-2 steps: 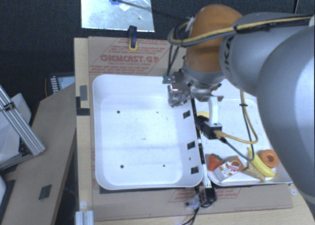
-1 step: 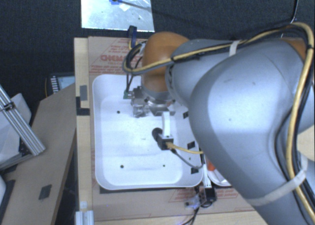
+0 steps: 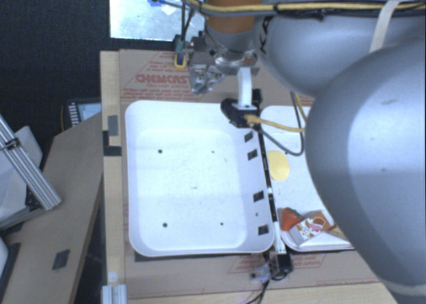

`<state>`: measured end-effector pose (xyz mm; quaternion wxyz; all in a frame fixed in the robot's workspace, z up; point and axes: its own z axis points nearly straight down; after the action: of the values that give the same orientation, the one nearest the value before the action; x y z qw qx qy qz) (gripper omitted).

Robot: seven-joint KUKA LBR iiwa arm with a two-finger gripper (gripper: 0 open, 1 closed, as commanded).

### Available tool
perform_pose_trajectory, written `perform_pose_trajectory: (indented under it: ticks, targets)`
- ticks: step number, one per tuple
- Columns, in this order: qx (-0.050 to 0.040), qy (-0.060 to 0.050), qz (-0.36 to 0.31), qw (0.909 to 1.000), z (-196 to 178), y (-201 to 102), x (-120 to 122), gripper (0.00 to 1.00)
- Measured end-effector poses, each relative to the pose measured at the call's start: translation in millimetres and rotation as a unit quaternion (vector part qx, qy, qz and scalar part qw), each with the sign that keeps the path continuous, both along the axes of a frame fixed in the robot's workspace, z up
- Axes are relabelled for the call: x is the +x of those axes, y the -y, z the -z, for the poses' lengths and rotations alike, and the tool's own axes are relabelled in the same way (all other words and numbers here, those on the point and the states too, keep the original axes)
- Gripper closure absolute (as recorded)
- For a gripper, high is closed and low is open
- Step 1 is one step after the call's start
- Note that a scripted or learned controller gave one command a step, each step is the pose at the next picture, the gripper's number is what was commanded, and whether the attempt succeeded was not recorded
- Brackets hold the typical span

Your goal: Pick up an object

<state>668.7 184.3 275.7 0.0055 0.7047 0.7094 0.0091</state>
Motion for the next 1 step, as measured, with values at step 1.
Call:
perform_pose_trajectory:
  ticks: [1]
  targets:
    - [0.0008,-0.002,-0.002,1.0000,-120.3,-53.9,0.3,1.00]
